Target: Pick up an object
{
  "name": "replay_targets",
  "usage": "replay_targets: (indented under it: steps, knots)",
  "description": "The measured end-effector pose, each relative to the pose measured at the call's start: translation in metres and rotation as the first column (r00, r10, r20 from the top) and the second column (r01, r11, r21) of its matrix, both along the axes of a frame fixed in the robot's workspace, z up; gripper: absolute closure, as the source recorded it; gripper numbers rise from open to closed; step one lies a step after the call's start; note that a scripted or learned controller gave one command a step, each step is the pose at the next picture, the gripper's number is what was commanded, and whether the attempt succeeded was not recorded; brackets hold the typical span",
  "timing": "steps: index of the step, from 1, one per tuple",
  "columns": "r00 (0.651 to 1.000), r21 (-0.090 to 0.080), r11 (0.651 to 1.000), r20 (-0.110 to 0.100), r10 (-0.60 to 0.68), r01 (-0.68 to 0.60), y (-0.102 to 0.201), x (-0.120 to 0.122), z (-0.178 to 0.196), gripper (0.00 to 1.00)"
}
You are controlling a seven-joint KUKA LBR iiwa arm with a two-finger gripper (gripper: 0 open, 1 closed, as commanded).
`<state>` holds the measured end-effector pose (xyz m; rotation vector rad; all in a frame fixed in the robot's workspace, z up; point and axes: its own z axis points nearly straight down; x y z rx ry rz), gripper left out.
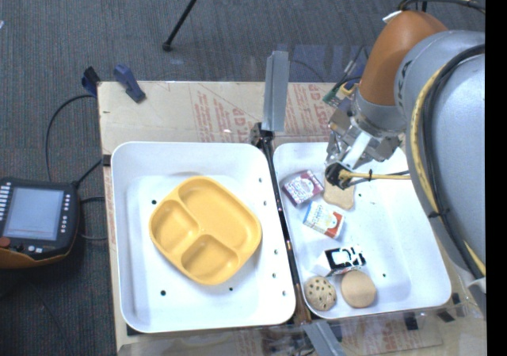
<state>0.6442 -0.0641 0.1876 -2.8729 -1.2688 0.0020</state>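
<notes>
A single camera is looking down at a slant from above the pale brown board worktop [174, 112], taking in two shallow white plastic bins, the left bin [133, 176] and the right bin [400, 239], with grey carpeted floor [119, 13] showing beyond.

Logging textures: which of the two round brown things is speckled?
The darker brown round disc: it bears dark dots; the pale tan round lump beside it is plain.
</notes>
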Motion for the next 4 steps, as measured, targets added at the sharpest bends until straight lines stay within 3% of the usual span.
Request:
replay_targets:
  steps: [1,2,3,4]
  knots:
    - [0.959,-0.002,0.959,-0.006,-0.283,0.283,0.03,-0.013,-0.002,1.0]
    - [0.887,-0.002,0.887,-0.003,-0.461,0.461,0.063,-0.014,-0.002,1.0]
    - [0.851,-0.006,0.851,-0.008,-0.524,0.524,-0.024,-0.017,-0.047,1.0]
    - [0.807,0.001,0.807,-0.002,-0.59,0.59,0.019,-0.007,0.0,1.0]
